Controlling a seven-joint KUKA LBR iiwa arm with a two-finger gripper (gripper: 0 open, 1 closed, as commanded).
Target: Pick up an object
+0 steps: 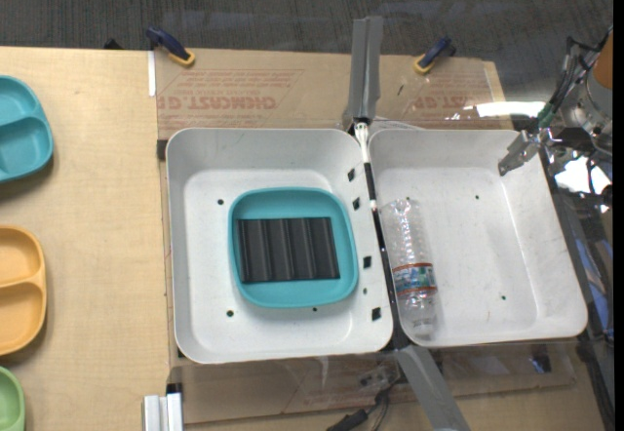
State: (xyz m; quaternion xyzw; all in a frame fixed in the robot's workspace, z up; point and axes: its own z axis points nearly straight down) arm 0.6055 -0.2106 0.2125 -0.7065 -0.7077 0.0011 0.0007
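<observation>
Gripper (517,158) sits over the right bin's (487,312) far-right corner, can't tell its state. The clear water bottle (410,266) lies well left of it, nearer the camera, along that bin's left wall.

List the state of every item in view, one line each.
Plastic bottle: lying on its side against the right bin's left wall, looks empty.
Teal tray: flat in the left bin, dark ribbed insert inside.
Tool: over the right bin's upper right corner, nothing seen held.
Left bin: holds the tray.
Right bin: holds the bottle.
</observation>
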